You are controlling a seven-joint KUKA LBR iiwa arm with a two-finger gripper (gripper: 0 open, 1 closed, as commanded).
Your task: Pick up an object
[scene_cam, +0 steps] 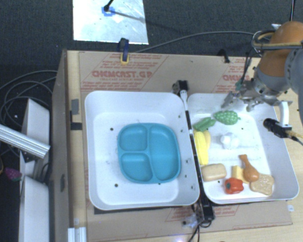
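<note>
My gripper (239,104) hangs over the far edge of the right bin (288,175), its fingers spread open with nothing between them. Just below and left of it lies a green knobbly toy vegetable (226,117). The right bin also holds a green pod (204,123), a yellow corn cob (202,145), a small white piece (230,141), a bread roll (213,172), a yellow block (236,171), a red tomato (234,186), a drumstick (249,169) and a tan toast piece (262,184).
The left bin (98,135) bears a blue divided plate (148,153). A black clip (181,87) sits at the far end of the ridge between the bins. Cardboard lies under both bins.
</note>
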